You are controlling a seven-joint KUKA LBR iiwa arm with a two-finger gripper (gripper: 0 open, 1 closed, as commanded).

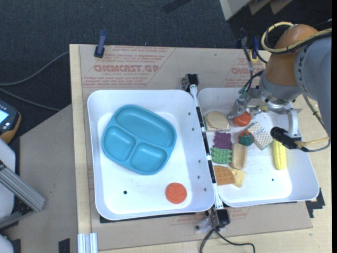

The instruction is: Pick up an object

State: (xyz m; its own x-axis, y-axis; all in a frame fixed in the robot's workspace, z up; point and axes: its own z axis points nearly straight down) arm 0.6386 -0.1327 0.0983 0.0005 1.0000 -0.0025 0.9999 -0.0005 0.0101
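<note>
1. The left bin (100, 141) held a blue divided plate (138, 138) near its middle and, nearer the front edge, an orange ball (176, 193) lying well apart from the plate.
2. The right bin (300, 186) held a crowd of toy foods: a tan round piece (217, 120), a purple piece (222, 139) above a green one (221, 155), a waffle-like piece (225, 175), and a yellow piece (279, 155) off toward the right wall.
3. The gripper (243, 112) was down at the back of the right bin, just above or touching a red-orange object (242, 119); which of the two could not be made out.
4. Whether the hand was wide, narrow or closed on anything could not be told, as the wrist hid that part.
5. The step in hand looked like the descent onto the red-orange object, with nothing plainly lifted yet.
6. The next move would call for a firm close around that object alone, then a straight lift clear of the tan piece just beside it.
</note>
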